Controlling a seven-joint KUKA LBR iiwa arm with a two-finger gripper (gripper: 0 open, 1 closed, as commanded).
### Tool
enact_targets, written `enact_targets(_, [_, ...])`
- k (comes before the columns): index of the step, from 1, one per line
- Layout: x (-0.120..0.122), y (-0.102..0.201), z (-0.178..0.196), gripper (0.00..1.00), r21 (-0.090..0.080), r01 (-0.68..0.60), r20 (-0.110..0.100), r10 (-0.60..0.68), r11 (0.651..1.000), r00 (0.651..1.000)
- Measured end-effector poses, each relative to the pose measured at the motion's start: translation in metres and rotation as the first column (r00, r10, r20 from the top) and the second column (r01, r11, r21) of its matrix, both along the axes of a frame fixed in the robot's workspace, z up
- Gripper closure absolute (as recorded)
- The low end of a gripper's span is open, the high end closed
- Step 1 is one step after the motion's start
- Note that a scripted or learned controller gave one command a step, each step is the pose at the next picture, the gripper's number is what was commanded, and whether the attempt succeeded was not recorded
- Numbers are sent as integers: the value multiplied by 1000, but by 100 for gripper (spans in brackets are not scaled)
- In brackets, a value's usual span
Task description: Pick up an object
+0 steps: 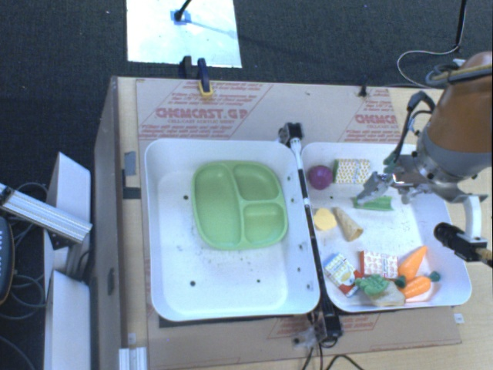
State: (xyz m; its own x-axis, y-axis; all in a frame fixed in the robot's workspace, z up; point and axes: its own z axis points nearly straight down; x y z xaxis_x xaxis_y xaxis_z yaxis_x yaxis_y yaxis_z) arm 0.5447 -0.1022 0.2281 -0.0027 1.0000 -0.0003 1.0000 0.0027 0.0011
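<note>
The pincer (379, 185) is hovering in the right bin (454, 284), just above a green toy (375, 203); its grip is unclear.

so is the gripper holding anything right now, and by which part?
Cannot be told. The gripper sits low in the right bin, right above the green toy piece, but the view does not show that piece between its fingers.

We look down on a dark carpeted floor (62, 45) surrounding the surface (231, 106), which is covered by a tan sheet printed with red lettering. On the floor beyond it we see a pale square panel (154, 21), brightly lit, and at the left edge a silver aluminium rail (42, 210) crosses white boxes (69, 179).
</note>
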Motion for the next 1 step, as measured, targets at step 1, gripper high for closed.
enact_targets(1, [-7,-21,-144,0,0,2,1,-2,1000,1000])
